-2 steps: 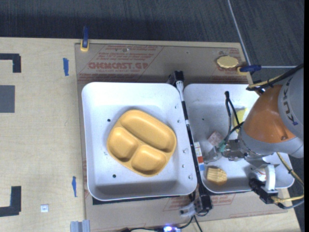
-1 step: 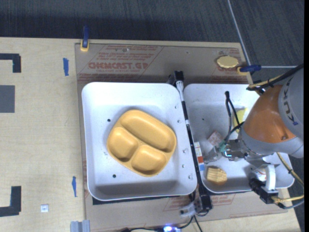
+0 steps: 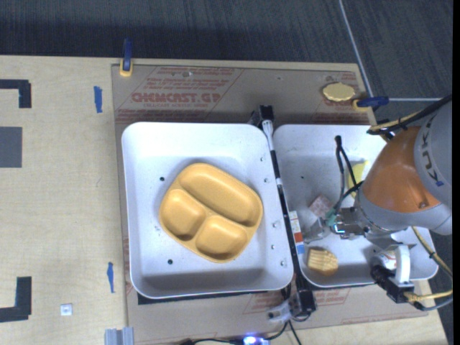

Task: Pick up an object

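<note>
One ridged tan waffle-like piece (image 3: 322,261) lies at six o'clock in my right bin (image 3: 302,149), one pink scrap (image 3: 319,205) just at its twelve, one yellow three-hollow tray (image 3: 210,211) fills the left bin (image 3: 144,149), and my claw (image 3: 320,228) hovers between scrap and waffle, its grip something I cannot tell.

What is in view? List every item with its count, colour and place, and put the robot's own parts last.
white bins: two, white, side by side on the bench
divided tray: one, yellow, in the left bin
waffle-like piece: one, tan, near front left corner of the right bin
pinkish wrapped item: one, pale pink, in the right bin, too small to identify
round disc: one, tan, on the board behind the right bin
arm: one, grey with orange band, over the right bin
end effector: one, metallic, low in the right bin
</note>
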{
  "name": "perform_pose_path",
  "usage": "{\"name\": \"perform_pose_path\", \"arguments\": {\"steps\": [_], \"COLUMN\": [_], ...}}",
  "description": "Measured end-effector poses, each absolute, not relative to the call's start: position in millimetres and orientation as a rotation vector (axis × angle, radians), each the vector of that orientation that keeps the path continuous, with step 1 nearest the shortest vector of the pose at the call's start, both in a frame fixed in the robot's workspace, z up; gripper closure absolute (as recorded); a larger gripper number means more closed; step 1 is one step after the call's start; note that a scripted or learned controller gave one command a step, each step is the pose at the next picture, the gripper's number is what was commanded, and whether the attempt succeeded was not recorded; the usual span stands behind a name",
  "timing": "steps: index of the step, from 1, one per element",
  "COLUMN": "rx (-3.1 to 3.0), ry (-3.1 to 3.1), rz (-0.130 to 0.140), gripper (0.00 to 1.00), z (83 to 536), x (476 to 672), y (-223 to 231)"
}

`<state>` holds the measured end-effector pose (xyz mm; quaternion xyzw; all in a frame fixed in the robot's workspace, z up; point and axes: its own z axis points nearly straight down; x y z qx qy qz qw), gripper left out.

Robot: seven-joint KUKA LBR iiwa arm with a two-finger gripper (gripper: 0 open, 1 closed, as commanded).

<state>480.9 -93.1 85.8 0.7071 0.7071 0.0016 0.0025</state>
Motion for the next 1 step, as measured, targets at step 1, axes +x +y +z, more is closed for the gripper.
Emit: {"name": "perform_pose_path", "arguments": {"steps": [1], "rx": [2.217], "ry": [2.219], "rz": [0.006], "gripper": [0.00], "z": [85.8], "x": [480.9], "y": [-93.5]}}
